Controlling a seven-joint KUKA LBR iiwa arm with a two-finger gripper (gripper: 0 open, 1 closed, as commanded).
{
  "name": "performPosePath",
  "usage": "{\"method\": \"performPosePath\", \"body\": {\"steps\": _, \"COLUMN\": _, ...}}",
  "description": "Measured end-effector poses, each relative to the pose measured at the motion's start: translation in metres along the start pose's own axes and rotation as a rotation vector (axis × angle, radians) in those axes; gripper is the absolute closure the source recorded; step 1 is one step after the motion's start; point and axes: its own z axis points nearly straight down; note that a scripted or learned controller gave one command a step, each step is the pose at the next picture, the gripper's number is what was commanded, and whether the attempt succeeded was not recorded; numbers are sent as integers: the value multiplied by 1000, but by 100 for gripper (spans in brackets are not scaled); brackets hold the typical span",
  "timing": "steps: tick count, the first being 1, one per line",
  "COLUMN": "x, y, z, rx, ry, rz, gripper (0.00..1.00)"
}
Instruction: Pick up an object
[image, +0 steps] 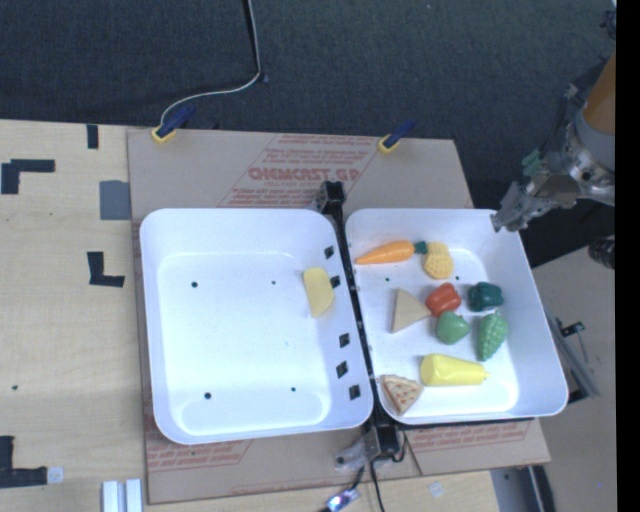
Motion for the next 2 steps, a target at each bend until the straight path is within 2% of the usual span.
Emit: {"method": "performPosePath", "body": {"steps": 2, "x": 3, "y": 50, "z": -242, "rx": 3, "ry": 1, "rz": -4, "gripper": 100}}
